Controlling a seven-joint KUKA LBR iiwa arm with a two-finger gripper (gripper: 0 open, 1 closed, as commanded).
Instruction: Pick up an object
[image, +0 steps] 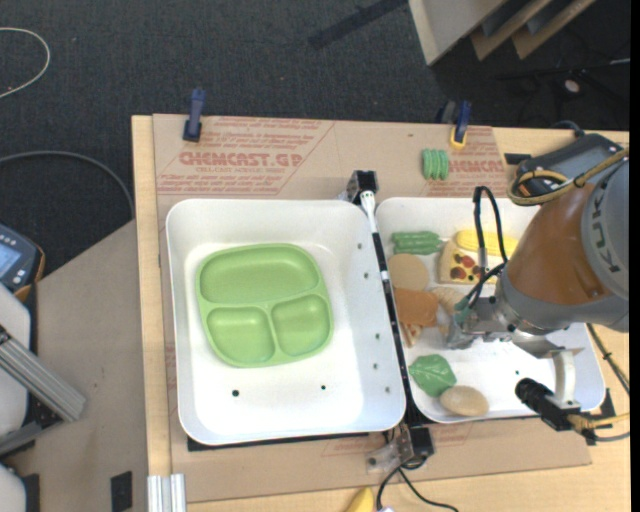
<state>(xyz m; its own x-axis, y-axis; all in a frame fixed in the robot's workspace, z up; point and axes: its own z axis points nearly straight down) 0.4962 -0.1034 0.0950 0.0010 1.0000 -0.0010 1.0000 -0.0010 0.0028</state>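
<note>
Your gripper (462, 325) hangs low in the right bin (590, 385), near the tabletop's right edge, beside a brown toy (415, 305). I cannot tell how it stands.

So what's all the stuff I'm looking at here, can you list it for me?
shallow white plastic bins: two, white, side by side on the bench, left bin and right bin.
green three-compartment plastic tray: one, light green, lying flat in the left bin.
green leaf-shaped toy: one, dark green, near edge of the right bin.
beige oval toy: one, beige, right bin, just beside the leaf.
long green toy: one, green, far side of the right bin.
small green ridged piece: one, green, on the board beyond the right bin.
blue clamps: two, blue, far edge of the board.
grey and orange robot arm: one, over the right bin; its tool is down among the toys.
</note>
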